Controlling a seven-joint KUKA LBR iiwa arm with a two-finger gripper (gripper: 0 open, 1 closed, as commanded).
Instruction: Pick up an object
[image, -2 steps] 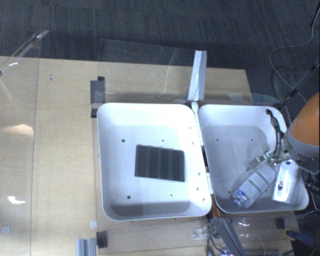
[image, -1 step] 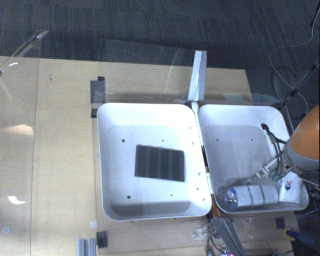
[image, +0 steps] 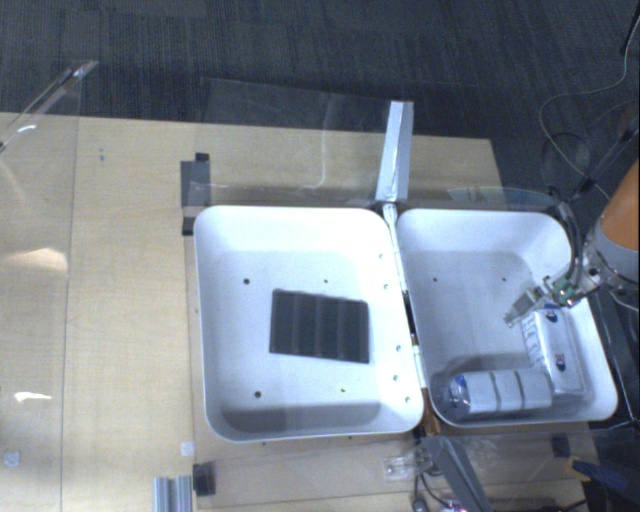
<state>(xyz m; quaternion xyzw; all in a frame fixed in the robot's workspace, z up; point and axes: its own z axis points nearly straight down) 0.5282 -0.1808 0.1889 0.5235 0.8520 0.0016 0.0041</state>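
Gripper (image: 540, 300): low inside the right-hand bin, near its right wall, reaching in from the right; whether it is open, closed or gripping anything cannot be told from this blurred view.
Arm (image: 620, 235): grey with an orange band, at the right edge above the gripper.
White packet (image: 553, 350): a flat, long white item with small print, lying in the right bin just below the gripper, its upper end at or touching the gripper's tip; contact cannot be confirmed.
Bottle (image: 497, 392): a pale cylinder with a blue end, lying on its side along the front wall of the right bin, next to the packet's lower end.
Right bin (image: 460, 250): shallow, white, touching the left bin along a shared edge.
Left bin (image: 230, 260): shallow, white, with a dark ribbed rectangular pad (image: 320, 326) lying flat near its middle.
Bench (image: 110, 330): light wood, bearing both bins.
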